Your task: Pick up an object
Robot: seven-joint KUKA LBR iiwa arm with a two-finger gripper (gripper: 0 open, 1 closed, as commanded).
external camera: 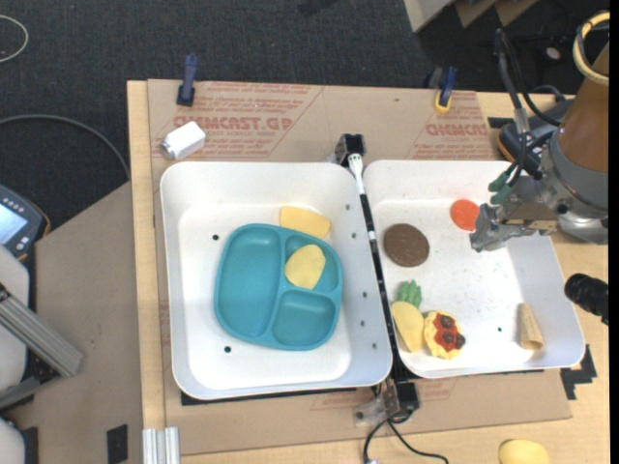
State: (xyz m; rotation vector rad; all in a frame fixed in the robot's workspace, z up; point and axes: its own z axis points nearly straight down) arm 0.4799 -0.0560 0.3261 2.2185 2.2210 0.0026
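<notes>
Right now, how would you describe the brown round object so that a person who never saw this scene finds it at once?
Look at the right bin, the one the gripper hangs over. Against its left wall, near the divider, lies the brown disc, flat like a patty. It is the only dark brown round thing there; the orange piece beside it is brighter and smaller, and the corn below is yellow and green.

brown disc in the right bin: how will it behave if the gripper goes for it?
The brown disc lies flat on the right bin floor, so it probably won't roll or tip. Its low profile likely leaves the gripper little edge to pinch; it may slide instead. It looks like a small toy piece, probably light.
</notes>
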